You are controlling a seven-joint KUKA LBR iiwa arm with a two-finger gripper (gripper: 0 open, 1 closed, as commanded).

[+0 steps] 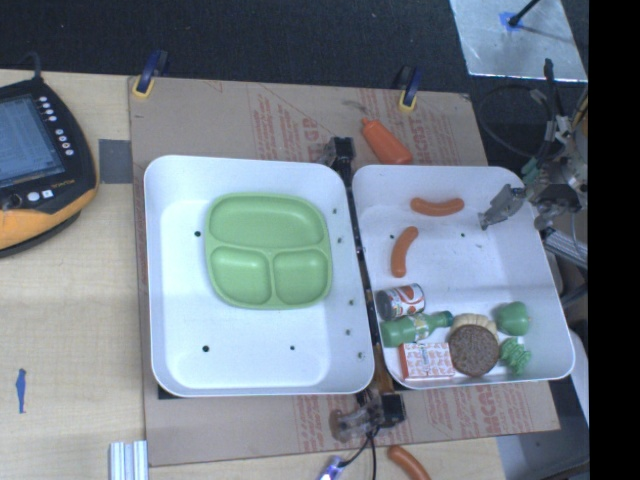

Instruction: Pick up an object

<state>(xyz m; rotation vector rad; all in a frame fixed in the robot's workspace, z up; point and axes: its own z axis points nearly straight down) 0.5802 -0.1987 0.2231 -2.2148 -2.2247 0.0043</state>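
Cardboard [300,108] had been clamped over a pale wooden bench [70,328] so that the two shallow white bins were kept from sliding. Along the near edge of the right bin [452,278] most candidates for the pick were crowded together: a red-and-white box [425,360], a round brown disc [472,349], a green bottle [416,325], a small can [404,299] and green pieces [513,318] toward the near right corner. Farther in, two sausages were found lying apart and unobstructed, one [403,251] toward the left wall, the other [437,206] near the far edge. The left bin [175,268] was occupied by a green divided plate [269,249]. The gripper [498,210] was seen at the far right corner of the right bin, nothing visibly gripped; whether it was spread could not be told.
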